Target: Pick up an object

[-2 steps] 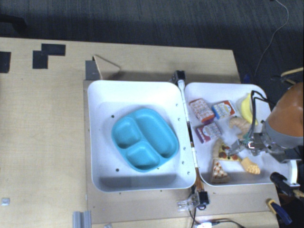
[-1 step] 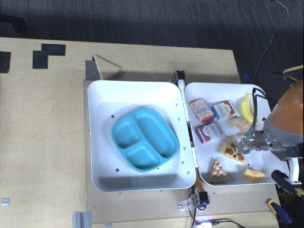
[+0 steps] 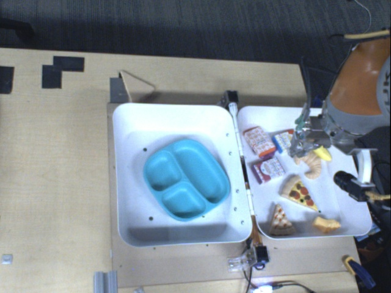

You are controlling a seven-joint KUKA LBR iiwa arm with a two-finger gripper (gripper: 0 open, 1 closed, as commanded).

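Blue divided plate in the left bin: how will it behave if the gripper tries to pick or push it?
The blue divided plate looks like rigid moulded plastic, so probably stiff and light. It lies flat and wide on the left bin, so it should slide rather than tip or roll. Its smooth, rounded rim may slip from the gripper; a ridge between compartments might give better purchase.

Both bins (image 3: 125, 163) are white. The divided tray (image 3: 185, 177) is turquoise blue. The bench (image 3: 55, 194) is pale tan with black blocks (image 3: 61, 70) near its far edge. The pizza slice (image 3: 299, 194) is yellow-orange with dark red dots. One packet (image 3: 258, 140) is red and white; the arm's band (image 3: 360, 81) is orange.
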